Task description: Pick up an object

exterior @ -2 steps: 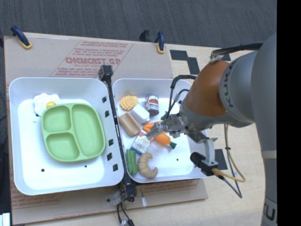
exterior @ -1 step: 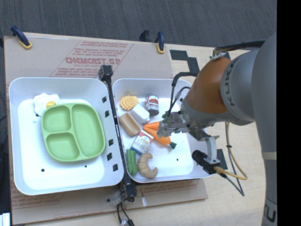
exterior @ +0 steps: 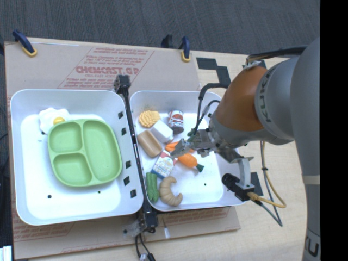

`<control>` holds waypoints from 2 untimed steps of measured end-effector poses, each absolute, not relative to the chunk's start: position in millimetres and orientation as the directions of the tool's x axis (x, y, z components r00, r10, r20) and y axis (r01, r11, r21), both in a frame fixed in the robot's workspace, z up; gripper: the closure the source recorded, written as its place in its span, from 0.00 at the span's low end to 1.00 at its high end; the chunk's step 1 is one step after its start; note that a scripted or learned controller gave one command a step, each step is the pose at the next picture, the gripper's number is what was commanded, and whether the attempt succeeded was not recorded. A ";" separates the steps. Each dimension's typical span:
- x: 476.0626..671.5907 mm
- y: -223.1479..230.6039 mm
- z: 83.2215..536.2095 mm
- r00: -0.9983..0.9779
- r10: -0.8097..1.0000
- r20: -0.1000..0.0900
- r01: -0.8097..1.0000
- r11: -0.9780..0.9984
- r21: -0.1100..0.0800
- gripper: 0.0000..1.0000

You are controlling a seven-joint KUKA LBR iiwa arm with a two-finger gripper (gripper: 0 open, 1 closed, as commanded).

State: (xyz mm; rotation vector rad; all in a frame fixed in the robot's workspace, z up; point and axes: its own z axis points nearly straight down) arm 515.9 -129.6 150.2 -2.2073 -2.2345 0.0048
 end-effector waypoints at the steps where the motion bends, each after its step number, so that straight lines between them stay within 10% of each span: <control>1: 483.2 -104.2 94.9 -0.006 1.000 0.000 1.000 0.006 0.007 0.00; 2: 484.9 -103.0 105.9 -0.014 1.000 0.002 1.000 0.014 0.007 1.00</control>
